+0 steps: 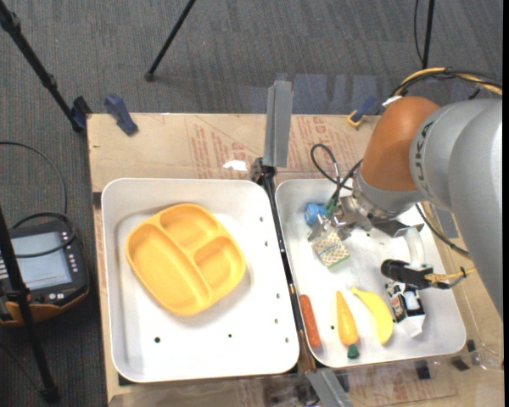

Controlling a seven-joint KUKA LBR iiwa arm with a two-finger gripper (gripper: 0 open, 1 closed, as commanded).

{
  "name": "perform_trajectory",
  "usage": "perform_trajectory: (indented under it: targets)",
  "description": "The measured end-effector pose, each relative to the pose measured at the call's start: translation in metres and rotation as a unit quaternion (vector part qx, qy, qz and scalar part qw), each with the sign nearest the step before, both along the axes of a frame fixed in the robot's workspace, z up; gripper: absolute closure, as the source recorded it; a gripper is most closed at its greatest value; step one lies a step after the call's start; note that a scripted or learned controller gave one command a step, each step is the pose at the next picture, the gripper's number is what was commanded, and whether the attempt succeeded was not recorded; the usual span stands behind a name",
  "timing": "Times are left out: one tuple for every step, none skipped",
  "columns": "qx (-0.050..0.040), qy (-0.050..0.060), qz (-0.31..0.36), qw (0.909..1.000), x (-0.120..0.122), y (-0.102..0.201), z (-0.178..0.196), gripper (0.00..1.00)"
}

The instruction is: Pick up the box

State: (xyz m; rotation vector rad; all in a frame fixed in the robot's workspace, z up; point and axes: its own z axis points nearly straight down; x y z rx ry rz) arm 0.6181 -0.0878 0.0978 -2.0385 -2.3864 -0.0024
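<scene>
You see the box (331, 248) in the right bin (441, 339), at its far left part: it is small, tilted, with a pale checkered pattern of green and white. The gripper (338, 224) stands just above the box at its far edge, but whether it is open, closed or gripping, you cannot tell. Nearer in this bin lie a banana (375, 312) and a carrot (347, 320), and a yellow divided plate (185, 258) rests in the left bin (127, 346).

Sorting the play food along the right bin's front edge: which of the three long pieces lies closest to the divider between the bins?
The red-orange sausage, hard against the right bin's left wall; the carrot and the banana lie farther right.
</scene>
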Motion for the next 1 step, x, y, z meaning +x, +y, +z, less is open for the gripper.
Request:
perform_trajectory:
  targets:
    - [-0.0012,-0.001,0.009,1.0000,-0.0186,0.0395,0.0924,1.00]
